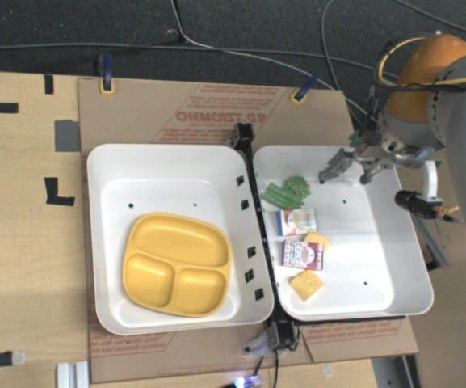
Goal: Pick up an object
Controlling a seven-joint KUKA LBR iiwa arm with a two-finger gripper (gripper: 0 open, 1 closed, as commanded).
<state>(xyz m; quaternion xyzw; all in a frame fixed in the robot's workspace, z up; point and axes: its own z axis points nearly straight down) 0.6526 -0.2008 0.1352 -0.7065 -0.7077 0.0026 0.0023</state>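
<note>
My gripper (pixel 350 173) hangs over the back of the right bin (pixel 378 233), its two dark fingers spread apart with nothing between them. Along that bin's left side lie a green broccoli piece (pixel 287 191), a small white carton (pixel 297 221), a pink-and-white packet (pixel 302 255), a pale yellow piece (pixel 317 240) and a yellow cheese wedge (pixel 306 284). The gripper is up and to the right of the broccoli, apart from all of them.
The left bin (pixel 103 217) holds a yellow compartment tray (pixel 176 263). A black divider (pixel 253 217) runs between the bins. The arm's orange band (pixel 430 71) and grey wrist fill the upper right. Cables cross the dark back area. Blue-yellow clamps (pixel 106 78) hold the cardboard.
</note>
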